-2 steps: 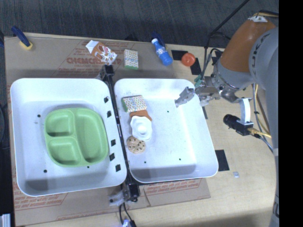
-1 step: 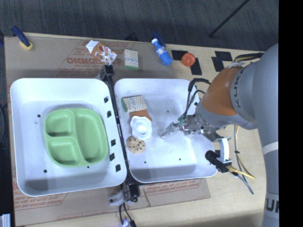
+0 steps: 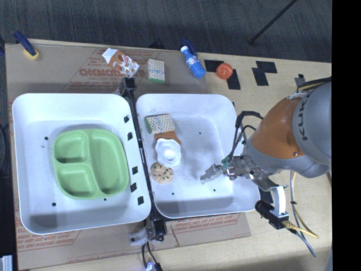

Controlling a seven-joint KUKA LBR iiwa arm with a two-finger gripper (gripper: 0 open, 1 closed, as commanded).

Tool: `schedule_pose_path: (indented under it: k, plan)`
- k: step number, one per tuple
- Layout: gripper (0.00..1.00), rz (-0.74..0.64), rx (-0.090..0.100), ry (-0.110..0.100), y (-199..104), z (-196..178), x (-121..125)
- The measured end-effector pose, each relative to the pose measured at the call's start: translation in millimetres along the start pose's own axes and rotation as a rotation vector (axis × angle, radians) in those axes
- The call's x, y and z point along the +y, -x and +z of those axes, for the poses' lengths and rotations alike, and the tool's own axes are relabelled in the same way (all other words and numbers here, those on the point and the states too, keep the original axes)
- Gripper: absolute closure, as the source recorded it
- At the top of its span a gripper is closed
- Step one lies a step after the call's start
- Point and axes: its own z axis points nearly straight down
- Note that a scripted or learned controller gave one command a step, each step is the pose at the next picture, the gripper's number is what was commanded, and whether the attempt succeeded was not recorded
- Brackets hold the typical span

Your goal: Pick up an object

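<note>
- Objects for picking: four small items grouped at the left side of the right white bin [image 3: 225, 109], close to the divider between the two bins.
- Cardboard-covered bench [image 3: 67, 55]: carries both bins side by side, with loose items along its far edge.
- Left white bin [image 3: 28, 112]: holds a pale green plastic tray with three compartments [image 3: 90, 162], lying flat near its centre.
- Grey arm with orange band [image 3: 279, 134]: reaches in from the right, over the right bin's near right corner.
- Jaws: low over the bare bin floor in the right half of the right bin, well apart from the grouped items. Whether they are spread or pressed together cannot be told.
- Green patterned square packet [image 3: 159, 122]: farthest of the group, lying flat.
- White round cup-like piece [image 3: 168, 152]: just in front of the packet, resting on a brown flat item [image 3: 171, 136].
- Round speckled biscuit [image 3: 162, 173]: nearest of the group, touching the white piece.
- Far edge of the bench, left to right: orange-and-white snack wrapper [image 3: 120, 62], small pale green box [image 3: 155, 70], blue bottle lying on its side [image 3: 193, 62], small orange-red ball [image 3: 224, 70].
</note>
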Motion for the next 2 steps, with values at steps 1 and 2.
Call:
schedule_pose_path:
  k: [1, 2]
  plan:
    - [0.00, 0.000, 0.000, 0.002, 0, 2, 87]
    - [0.00, -0.001, 0.000, -0.001, 0, 16, 24]
